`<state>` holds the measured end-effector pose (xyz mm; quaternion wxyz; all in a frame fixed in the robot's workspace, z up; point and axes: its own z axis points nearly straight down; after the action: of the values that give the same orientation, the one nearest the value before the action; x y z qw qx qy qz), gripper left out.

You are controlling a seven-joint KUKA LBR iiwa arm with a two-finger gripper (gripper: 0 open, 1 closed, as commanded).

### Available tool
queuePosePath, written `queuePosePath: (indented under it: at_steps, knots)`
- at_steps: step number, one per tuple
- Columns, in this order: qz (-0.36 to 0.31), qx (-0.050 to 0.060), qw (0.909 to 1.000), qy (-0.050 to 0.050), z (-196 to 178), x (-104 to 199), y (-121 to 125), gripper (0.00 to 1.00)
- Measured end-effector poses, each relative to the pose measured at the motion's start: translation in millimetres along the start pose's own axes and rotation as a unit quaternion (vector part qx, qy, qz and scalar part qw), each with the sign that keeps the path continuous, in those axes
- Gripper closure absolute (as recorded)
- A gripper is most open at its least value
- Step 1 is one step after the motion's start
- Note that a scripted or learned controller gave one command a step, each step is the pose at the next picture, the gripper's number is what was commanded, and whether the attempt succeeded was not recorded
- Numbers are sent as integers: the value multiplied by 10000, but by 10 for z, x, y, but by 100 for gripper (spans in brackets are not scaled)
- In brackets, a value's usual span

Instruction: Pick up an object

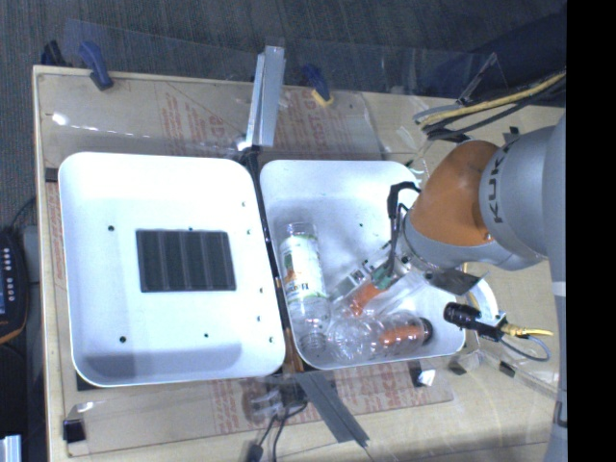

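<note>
The right bin (327, 195) holds a heap of items along its near side. A clear bottle with a green and white label (300, 268) lies lengthwise by the bin's left wall. Crumpled clear plastic bottles (348, 333) are piled at the near edge, with a brown-orange bottle (402, 332) lying to their right. A small orange item (363, 297) sits in the middle of the heap. My gripper (383, 275) reaches down into the bin's right part, right above the orange item and the clear plastic, below the orange wrist band (452, 205). The wrist hides most of it.
The left bin (96, 210) has a dark ribbed rectangle (186, 260) on its floor. A grey divider bar (264, 94) stands at the far edge between the bins. Blue clamps (96, 65) and cables (491, 94) lie on the bench beyond the bins.
</note>
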<state>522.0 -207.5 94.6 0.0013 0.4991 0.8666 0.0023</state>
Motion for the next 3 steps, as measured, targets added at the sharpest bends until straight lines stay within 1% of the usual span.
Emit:
queuePosePath:
  at_steps: [1, 2, 3]
  knots:
    - [916, 29, 9958, -2, -989, -59, 123, 0]
    - [449, 40, 9990, 14, -300, -37, 33, 0]
    - [195, 33, 9998, 1, 31, -166, 236, 0]
